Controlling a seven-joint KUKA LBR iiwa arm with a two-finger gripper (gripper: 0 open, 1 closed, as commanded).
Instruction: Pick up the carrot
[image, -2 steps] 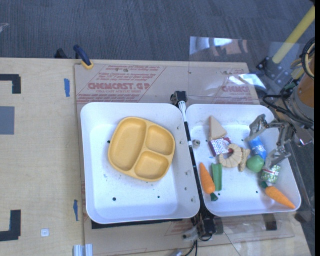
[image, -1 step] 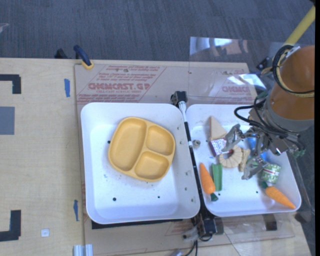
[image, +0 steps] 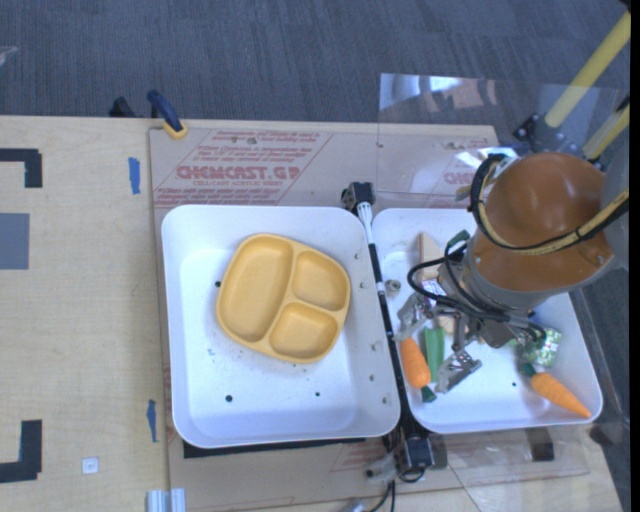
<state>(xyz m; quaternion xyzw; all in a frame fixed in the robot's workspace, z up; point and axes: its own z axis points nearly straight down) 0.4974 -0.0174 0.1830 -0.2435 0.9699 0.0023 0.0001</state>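
The grey arm with its orange band hangs over the right white plastic bin, lower right of frame. Its metal fingers are spread, pinching nothing, beside a small orange carrot and a green stick. A second orange carrot with leafy top lies at the bin's lower right. A yellow three-compartment plate sits in the left white bin.

Arm: large rounded orange-brown dome seen from above, glossy, with a grey collar beneath it. Black cables loop around the dome's left side and across its lower edge, one curving out toward the wrist. Gripper: bare silvery metal parts, angular, with dark fittings where it joins the grey collar.
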